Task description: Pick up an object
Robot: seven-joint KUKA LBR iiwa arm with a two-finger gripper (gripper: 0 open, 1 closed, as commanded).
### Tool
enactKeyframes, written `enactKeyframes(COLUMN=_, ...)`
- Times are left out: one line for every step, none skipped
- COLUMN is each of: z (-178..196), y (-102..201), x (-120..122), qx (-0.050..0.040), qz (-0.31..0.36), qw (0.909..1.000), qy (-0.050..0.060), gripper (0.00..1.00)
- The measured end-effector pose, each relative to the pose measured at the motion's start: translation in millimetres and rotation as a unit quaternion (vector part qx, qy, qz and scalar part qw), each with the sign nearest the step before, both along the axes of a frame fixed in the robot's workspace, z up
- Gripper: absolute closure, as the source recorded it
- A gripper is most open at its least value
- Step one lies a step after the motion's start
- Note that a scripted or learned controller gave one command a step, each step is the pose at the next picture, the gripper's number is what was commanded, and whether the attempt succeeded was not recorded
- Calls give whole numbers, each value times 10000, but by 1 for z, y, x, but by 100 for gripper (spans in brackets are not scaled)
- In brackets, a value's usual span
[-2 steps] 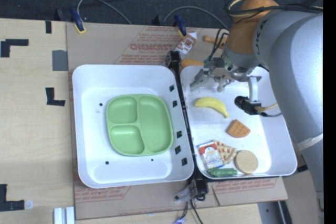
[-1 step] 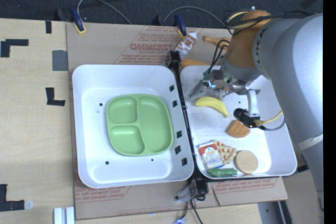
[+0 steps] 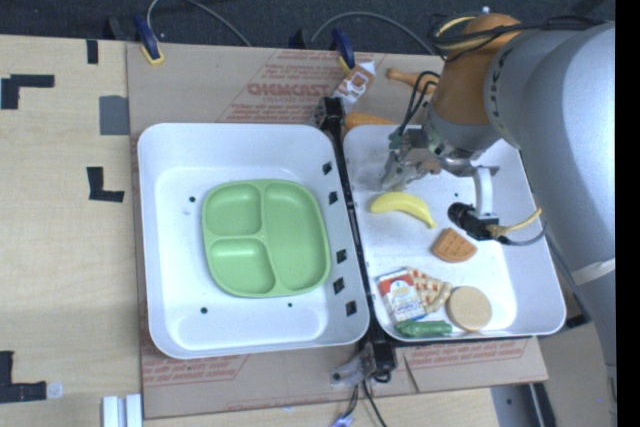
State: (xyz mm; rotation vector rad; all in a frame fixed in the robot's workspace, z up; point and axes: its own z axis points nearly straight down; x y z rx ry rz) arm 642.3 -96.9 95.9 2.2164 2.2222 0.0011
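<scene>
Cardboard-covered bench [image 3: 250,95] carries two white bins. At 3 o'clock, the grey arm [image 3: 560,115] reaches into the right bin [image 3: 535,290]. The left bin [image 3: 160,175] holds a green divided plate [image 3: 265,237]. The gripper [image 3: 408,165] hovers just above the toy banana [image 3: 403,207], at the right bin's centre; whether the claw is wide or narrow cannot be told. The banana is probably light, stiff, smooth plastic; grasp across its curved middle. At 5 o'clock lie a cookie [image 3: 469,307], cracker [image 3: 454,245] and packet [image 3: 404,296].

Green divided plate [image 3: 266,237], yellow banana [image 3: 402,207], white bins [image 3: 160,245], orange-banded grey arm [image 3: 540,95].
</scene>
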Motion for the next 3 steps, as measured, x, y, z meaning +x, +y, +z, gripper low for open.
enactKeyframes(z=0, y=0, x=0, qx=0, qz=0, qw=10000, qy=0, gripper=0)
enactKeyframes(z=-10, y=-3, x=-30, qx=2, qz=-5, qw=10000, qy=1, gripper=0)
enactKeyframes(z=0, y=-3, x=-29, qx=-3, qz=-2, qw=10000, qy=-3, gripper=100)
